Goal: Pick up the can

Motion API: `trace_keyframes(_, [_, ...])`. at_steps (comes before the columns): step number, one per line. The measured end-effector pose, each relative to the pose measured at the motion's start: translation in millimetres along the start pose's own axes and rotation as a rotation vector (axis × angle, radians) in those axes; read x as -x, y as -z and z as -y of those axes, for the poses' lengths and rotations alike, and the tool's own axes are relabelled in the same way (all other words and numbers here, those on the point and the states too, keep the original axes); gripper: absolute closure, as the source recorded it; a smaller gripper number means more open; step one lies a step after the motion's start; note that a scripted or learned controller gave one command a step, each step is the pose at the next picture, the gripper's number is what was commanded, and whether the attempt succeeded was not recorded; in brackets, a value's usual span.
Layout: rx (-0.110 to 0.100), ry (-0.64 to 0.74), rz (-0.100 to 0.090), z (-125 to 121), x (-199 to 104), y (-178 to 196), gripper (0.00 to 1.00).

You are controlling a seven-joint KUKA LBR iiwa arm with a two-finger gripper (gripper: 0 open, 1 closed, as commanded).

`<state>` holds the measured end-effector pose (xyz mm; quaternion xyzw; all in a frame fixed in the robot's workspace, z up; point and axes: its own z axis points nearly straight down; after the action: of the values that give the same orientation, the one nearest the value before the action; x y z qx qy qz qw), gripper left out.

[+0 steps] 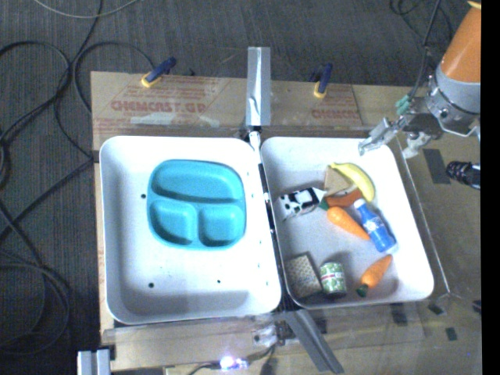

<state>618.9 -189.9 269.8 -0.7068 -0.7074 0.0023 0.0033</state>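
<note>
The can point(333, 277) is small with a green label and stands upright near the front edge of the right bin point(414, 287). It sits between a tan textured pad point(301, 272) and an orange carrot point(376, 272). My gripper point(392, 141) hangs over the right bin's far right corner, well behind and to the right of the can. Its fingers are spread open with nothing between them.
The right bin also holds a banana point(355, 178), a black-and-white cow toy point(301, 201), a second carrot point(348, 221) and a blue bottle point(375, 226). A blue divided tray point(198, 203) lies in the left bin point(117, 272). Two clamps point(158, 71) sit on the board behind.
</note>
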Motion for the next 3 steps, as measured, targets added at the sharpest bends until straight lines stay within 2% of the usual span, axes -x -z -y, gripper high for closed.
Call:
trace_keyframes(1, [-0.002,-0.086,-0.001,70,10,-138,0.0])
trace_keyframes(2, [0.027,0.111,0.008,61,12,-160,0.0])
trace_keyframes(3, [0.044,0.143,0.017,31,-23,-164,0.0])
